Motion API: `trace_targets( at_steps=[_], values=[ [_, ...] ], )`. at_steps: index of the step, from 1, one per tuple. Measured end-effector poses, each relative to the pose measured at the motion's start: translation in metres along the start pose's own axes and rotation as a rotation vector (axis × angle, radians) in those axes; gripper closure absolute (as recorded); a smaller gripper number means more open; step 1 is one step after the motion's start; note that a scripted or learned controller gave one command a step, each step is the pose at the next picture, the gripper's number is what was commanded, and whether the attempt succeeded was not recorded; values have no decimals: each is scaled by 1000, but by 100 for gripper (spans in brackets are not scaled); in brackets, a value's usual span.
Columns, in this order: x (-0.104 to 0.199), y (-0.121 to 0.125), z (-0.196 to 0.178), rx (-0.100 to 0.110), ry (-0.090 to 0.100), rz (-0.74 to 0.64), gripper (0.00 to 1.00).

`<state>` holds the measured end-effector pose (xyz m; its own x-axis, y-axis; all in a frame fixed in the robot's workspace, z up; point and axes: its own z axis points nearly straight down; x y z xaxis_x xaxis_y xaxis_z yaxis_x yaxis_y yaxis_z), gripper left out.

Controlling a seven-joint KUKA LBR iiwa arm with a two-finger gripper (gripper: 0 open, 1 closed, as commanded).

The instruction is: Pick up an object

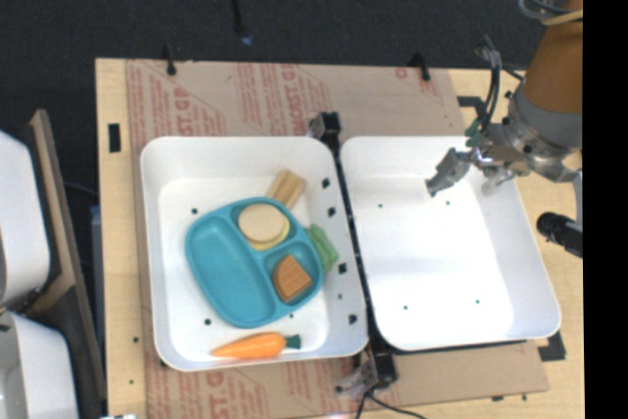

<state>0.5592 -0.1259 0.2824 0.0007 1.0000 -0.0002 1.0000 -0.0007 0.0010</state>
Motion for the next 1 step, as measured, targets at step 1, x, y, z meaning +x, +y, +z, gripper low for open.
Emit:
trace_targets(
  at_steps=[1],
  values=[
    [-51,50,46,2,-1,2,0]
  ],
)
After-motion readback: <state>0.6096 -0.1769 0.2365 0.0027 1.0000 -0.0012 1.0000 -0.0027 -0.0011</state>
